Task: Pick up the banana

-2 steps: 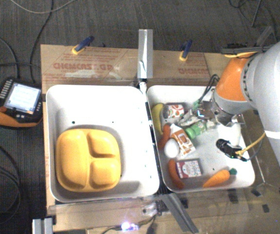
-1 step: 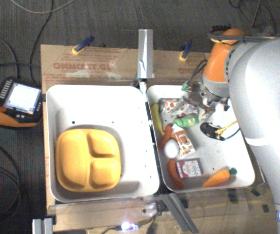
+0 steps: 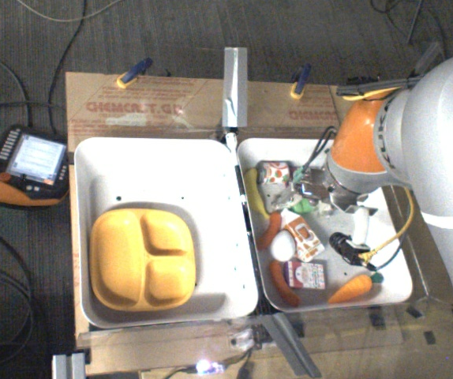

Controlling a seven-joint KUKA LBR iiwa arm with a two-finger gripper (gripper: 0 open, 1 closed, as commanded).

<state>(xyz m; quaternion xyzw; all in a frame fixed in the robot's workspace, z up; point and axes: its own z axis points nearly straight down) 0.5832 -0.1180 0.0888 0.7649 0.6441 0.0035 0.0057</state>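
Because the banana (image 3: pixel 254 196) lies to the left of the gripper (image 3: pixel 309 189) in the frame, the coming move turns, by this reading, on a leftward traverse across the right bin (image 3: pixel 404 290). The banana rests against that bin's left wall, in its upper half, with its long axis running roughly from the top of the frame toward the bottom, parallel to the wall. The gripper hangs over the upper middle of the same bin, above a green item (image 3: pixel 301 207); whether it is wide or closed cannot be told from this angle, and nothing is seen held in it. A small red-and-white carton (image 3: pixel 274 172) sits between gripper and banana, just beside the banana's upper end. A sausage (image 3: pixel 270 230) lies just below the banana's lower end, with a white egg (image 3: pixel 282 248) beside it. Further contents of the right bin are a tilted juice carton (image 3: pixel 304 239), a small pink box (image 3: pixel 306 275), a second sausage (image 3: pixel 283 285) and a carrot (image 3: pixel 351 288) near the lower right corner. The left bin (image 3: pixel 132 152) holds one yellow compartment plate (image 3: pixel 144 259), lying in its lower left part. A grasp across the banana's short axis is judged suitable, though the wall and the carton leave little clearance on either side.
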